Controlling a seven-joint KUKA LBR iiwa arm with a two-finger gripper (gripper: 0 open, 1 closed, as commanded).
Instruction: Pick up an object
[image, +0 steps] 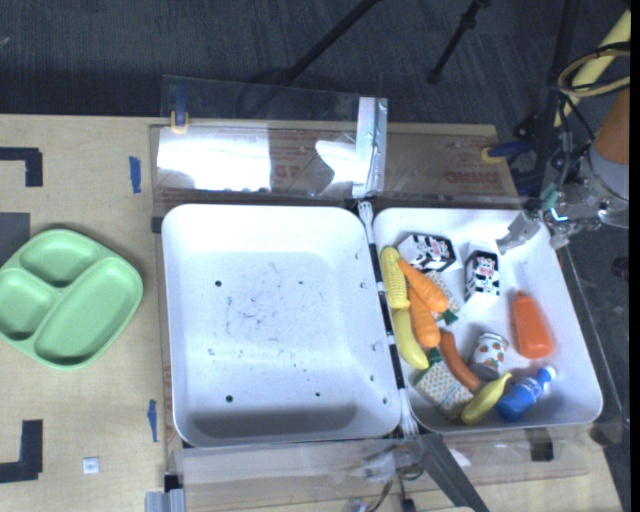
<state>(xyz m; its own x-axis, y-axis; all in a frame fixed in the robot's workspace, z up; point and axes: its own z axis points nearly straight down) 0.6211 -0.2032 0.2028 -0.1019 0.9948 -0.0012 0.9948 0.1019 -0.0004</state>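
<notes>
Arm sits at the right edge, gripper (522, 232) hanging over the back right corner of the right bin (580, 395). Can't tell from here whether it's clenched or released, too small and blurry at that angle; nothing visibly in it. All the pickable stuff is in the right bin, crowded toward its left and front. Corn cob (394, 277) lies along the left wall, a banana (408, 340) just in front of it, both nearly touching the divider. Two carrots (428, 300) lie angled just right of the corn. Black-and-white cow toy (430, 252) near the back, a second small black-and-white carton (483, 274) just right of it, closest item to the gripper. Orange bottle-shaped item (530, 322) sits alone on the right side. Front cluster: small white cup (489, 351), another banana (487, 397), blue bottle (524, 392), patterned pouch (442, 385), all touching or close. Left bin (190, 240) shows bare scuffed floor. Green divided plate (66, 297) on the bench, well left of both bins.
</notes>
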